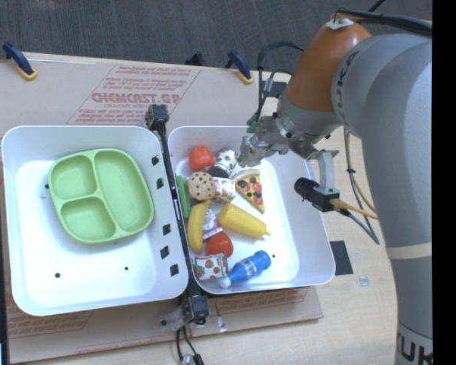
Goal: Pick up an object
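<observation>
The two-finger gripper at the end of the grey arm with the orange band is hanging low over the far part of the right-hand shallow white bin, and whether its tips are apart or together cannot be told from this angle, since the wrist body is covering them; nothing is visibly lodged in it. Taking the triangular toy pizza slice with dark toppings as the landmark, the gripper is sitting just beyond the slice's broad crust end, slightly to the camera's left of it. The slice is lying flat with its long axis running from the far crust toward the near point, so it is probably the closest candidate, lying directly nearward of the gripper. Left of the slice, a small white-and-dark toy, a red rounded toy and a round chocolate-chip cookie are crowding together. Nearward of the slice, a yellow tapered plastic piece is lying crosswise, with a blue bottle further nearward. Far to the slice's left, a pale green divided plate is resting in the other bin.
</observation>
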`<state>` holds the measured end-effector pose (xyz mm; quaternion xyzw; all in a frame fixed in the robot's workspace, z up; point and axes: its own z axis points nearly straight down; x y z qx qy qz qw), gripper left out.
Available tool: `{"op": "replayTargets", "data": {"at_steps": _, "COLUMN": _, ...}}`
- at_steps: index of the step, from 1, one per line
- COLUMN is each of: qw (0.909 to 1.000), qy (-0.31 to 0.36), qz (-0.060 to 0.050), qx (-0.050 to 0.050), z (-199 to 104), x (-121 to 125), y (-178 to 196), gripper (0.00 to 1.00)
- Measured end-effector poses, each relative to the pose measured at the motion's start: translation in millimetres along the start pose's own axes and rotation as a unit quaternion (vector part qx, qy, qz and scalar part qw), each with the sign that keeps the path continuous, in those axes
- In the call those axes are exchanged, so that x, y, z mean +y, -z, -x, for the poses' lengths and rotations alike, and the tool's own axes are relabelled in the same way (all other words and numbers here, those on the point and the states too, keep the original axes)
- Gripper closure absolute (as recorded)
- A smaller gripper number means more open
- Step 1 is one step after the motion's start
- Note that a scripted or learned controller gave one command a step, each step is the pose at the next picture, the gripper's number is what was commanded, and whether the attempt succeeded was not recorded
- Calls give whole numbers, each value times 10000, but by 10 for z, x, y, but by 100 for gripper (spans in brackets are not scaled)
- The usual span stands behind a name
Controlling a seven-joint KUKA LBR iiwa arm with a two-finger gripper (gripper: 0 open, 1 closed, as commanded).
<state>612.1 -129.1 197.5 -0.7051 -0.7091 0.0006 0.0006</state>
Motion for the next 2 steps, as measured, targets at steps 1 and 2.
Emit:
{"op": "replayTargets", "data": {"at_steps": 1, "qw": 10000, "qy": 6, "qz": 10, "qx": -2, "z": 141, "x": 410, "y": -4, "gripper": 100}}
{"op": "replayTargets", "data": {"at_steps": 2, "qw": 10000, "qy": -10, "qz": -1, "qx": 3, "z": -37, "x": -249, "y": 298, "gripper": 100}}
